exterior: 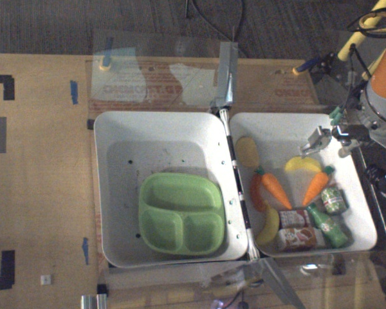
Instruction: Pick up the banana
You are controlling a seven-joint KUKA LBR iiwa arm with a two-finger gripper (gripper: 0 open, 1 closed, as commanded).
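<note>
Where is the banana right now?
The banana lies in the right bin, near its lower left corner, against the divider side, just below the left carrot and beside the small red cans.

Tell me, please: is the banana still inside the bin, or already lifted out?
Still inside. The banana lies flat on the right bin floor, near its left wall beside a carrot. The gripper is apart from it, near the bin's far side.

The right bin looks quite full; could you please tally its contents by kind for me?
Carrots: 2
Banana: 1
Potato: 1
Yellow lemon-like piece: 1
Red chili: 1
Cans: 2
Green bottle: 1
Green jar: 1
Total: 10
</note>
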